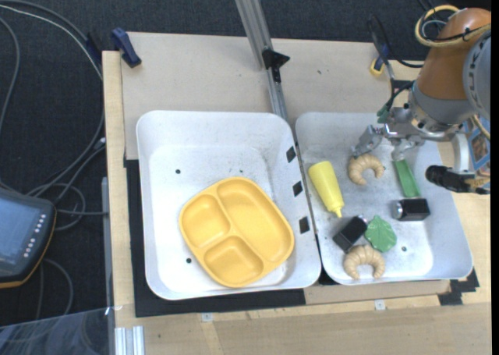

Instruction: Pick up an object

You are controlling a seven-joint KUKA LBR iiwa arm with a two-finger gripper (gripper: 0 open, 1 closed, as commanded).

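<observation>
My hand (383, 136) hangs at twelve o'clock in the right bin (444, 264), fingers spread wide and holding nothing. Just below it, at its seven o'clock, lies a croissant (366, 167), the nearest thing to pick. It looks light, tan and curved like a crescent, probably a stiff plastic toy with a ridged surface. I judge the thick middle of the arc the best place to pinch, across its width. Nearby lie a smooth yellow bottle (327, 186), a green stick (406, 177), two black blocks, a green leaf shape and a second croissant (365, 260). The left bin (156, 136) holds a glossy yellow divided plate (235, 230).
</observation>
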